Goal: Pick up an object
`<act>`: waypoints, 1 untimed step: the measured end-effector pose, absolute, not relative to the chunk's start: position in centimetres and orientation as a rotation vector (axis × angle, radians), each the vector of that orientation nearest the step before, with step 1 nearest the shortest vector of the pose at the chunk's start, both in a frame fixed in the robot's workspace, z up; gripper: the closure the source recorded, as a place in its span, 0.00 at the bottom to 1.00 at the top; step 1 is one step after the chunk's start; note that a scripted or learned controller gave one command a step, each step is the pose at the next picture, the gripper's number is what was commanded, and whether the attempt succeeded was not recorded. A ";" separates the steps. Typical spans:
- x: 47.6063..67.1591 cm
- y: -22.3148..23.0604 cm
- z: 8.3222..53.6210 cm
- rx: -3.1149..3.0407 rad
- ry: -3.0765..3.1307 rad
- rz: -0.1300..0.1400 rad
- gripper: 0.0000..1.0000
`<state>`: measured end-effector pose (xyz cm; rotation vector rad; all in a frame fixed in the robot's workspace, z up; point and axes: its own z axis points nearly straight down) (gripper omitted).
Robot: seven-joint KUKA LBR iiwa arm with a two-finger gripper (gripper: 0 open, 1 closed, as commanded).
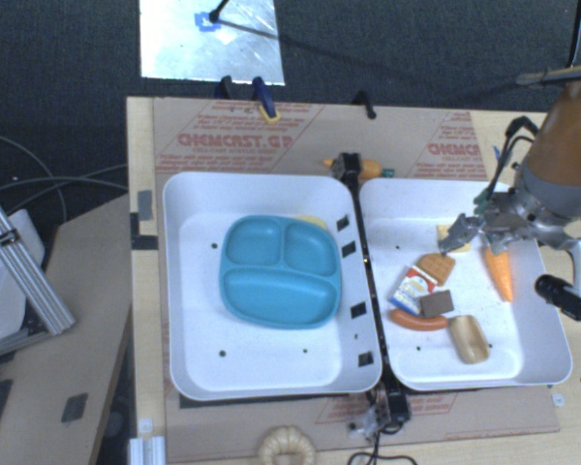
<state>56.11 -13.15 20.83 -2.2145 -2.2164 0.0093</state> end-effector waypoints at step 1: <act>56.4 -13.1 21.4 -2.218 -2.225 -0.001 0.00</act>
